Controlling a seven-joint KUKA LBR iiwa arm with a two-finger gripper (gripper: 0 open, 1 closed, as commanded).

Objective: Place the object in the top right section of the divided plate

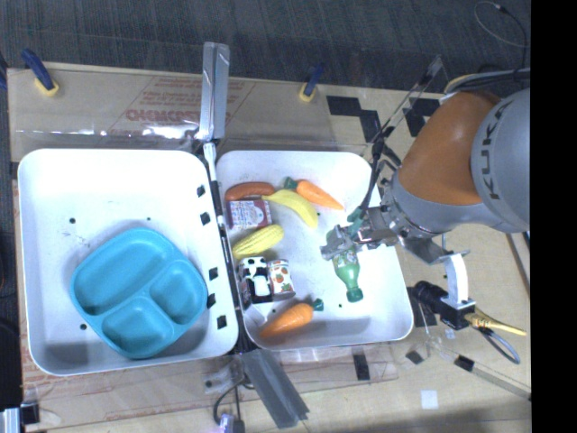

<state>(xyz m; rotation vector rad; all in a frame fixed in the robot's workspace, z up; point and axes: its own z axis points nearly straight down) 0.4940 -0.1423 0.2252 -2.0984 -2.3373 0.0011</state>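
Note:
A blue divided plate (137,290) lies in the left bin (54,179), tilted, with three sections and nothing in them. My gripper (343,244) hangs over the right bin (361,165), right above a green bottle (349,276) that lies on the bin floor with its cap toward the front. The fingers sit at the bottle's upper end. I cannot tell whether they close on it.
The right bin also holds a sausage (250,190), a banana (297,206), a carrot (317,193), a red can (249,213), a corn cob (258,240), two small cartons (267,280) and a second carrot (287,318). A metal divider (215,97) stands between the bins.

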